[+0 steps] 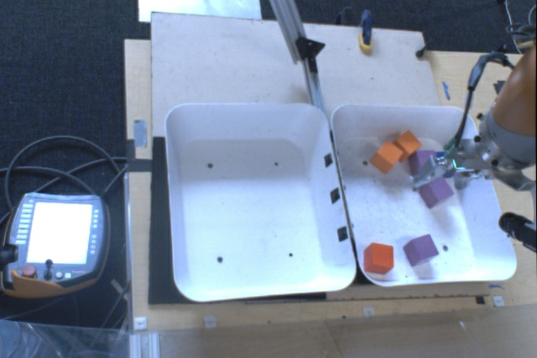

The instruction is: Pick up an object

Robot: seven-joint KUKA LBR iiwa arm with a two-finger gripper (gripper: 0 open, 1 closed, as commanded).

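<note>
Handheld control pad (54, 243), w/ screen & cable, lies on floor nr the view's bottom-left, off the bench

Left bin (193, 138): white, shallow, nothing but small dark specks on its floor

Right bin (352, 130): white, shallow, holds 6 blocks:
- orange block (378, 258), nr front wall
- purple block (420, 249), just beside it on the arm's side
- purple block under gripper (436, 193), mid-bin, tilted
- purple block behind gripper (419, 161), partly hidden
- 2 orange blocks, one (387, 156) touching the other (409, 143), nr back of bin

Gripper (438, 172): on grey arm w/ orange band (516, 92), reaching in from the view's right, low over mid-bin. Jaw state: cannot tell, metal parts blur together

Key relation: gripper sits betw the 2 mid-bin purple blocks; the tilted one lies just toward the bin's front from the tip, touching or nearly so, not seen betw the jaws. Likely target, prob needs a small shift frontward & down. Long axis: none, blocks are cube-like. Front pair well apart from the tip
</note>
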